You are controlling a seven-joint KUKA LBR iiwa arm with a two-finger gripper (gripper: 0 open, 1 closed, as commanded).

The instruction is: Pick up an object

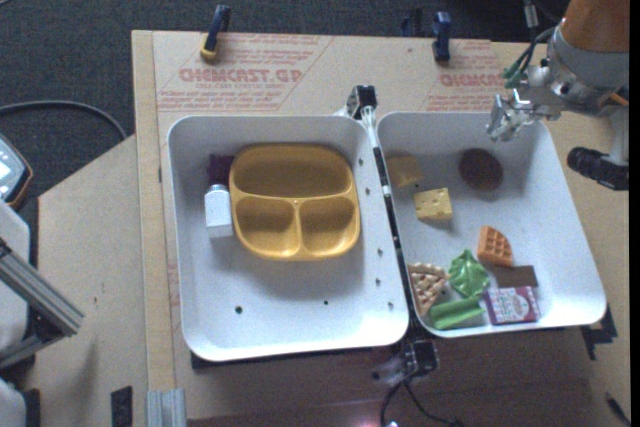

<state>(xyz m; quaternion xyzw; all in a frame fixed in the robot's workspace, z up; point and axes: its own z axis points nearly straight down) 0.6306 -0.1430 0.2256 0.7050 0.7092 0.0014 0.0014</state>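
Pincer (503, 122) hangs over right bin's (572, 245) far rim, near brown patty (481, 169)

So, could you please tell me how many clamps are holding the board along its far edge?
2: a yellow-and-blue clamp near the far left corner, and a blue clamp toward the right.

The arm reaches in from the right — hand (503, 122) angled down, empty.

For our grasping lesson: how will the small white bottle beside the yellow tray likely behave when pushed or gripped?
The white bottle looks small and probably light, so a push may slide it. It seems to stand upright, so it might tip. It sits close against the yellow tray, which could crowd an end effector.
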